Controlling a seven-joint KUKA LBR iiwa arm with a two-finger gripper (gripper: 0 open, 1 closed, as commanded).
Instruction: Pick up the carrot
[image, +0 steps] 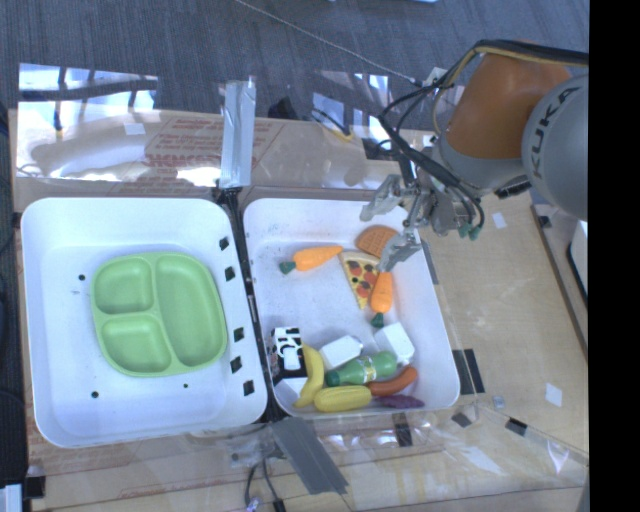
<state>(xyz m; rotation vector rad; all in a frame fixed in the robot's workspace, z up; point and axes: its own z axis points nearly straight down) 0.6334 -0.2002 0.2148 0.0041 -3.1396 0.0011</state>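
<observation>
Carrots, two of them, lie in the right bin (262, 300). One carrot (315, 258) rests in the bin's upper middle, orange, tapering toward a small green tip at its left end, lying nearly level and apart from the rest. The second carrot (381, 293) sits nearer the bin's right wall, upright in the view, its green end pointing down, and it touches the right edge of a pizza slice (358, 274). Just above that pair lies a tan, ribbed, rounded toy (377, 239), like a cookie or a bit of bread.

The pincer (400, 243) hangs over the bin's upper right corner, its tips just above the second carrot and beside the ribbed toy. From where I stand I cannot tell whether it is spread or pressed together, and nothing is visibly caught in it. Cables loop above it along the grey arm (555, 130) with its orange band (495, 95).

Lower in the same bin there is a crowded heap: two white blocks (342, 351), a green bottle (362, 370), a yellow banana (312, 375), a yellow piece below it, a reddish sausage-like piece (395, 381), and a black-and-white patterned cube (289, 350).

The left bin (50, 240) holds a green divided plate (158, 313) with three compartments. Both bins sit on the tabletop (510, 330). White letters on the arm appear to read "KUK".
</observation>
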